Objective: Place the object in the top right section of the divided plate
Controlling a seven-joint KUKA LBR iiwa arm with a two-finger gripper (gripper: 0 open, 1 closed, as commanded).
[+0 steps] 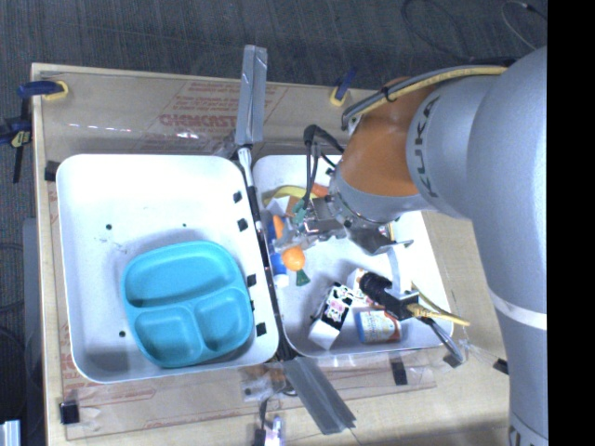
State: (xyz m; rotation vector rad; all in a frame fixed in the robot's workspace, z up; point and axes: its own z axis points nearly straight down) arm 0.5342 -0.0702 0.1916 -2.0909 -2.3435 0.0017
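Note:
The blue divided plate (189, 300) lies in the left bin (93, 212), towards its front, with one long section at the back and two smaller ones at the front. My gripper (307, 223) is low in the right bin (423, 249), near its left wall. It hangs over a cluster of small items. An orange ball (294, 258) sits just in front of it. A yellow object (288, 193) lies just behind it. Nothing can be seen held.
A cow-patterned white bottle (332, 312) and a small labelled jar (376, 326) lie at the front of the right bin. A blue and white stick-like item (277, 247) rests along the divider side. The arm covers the right bin's back right part.

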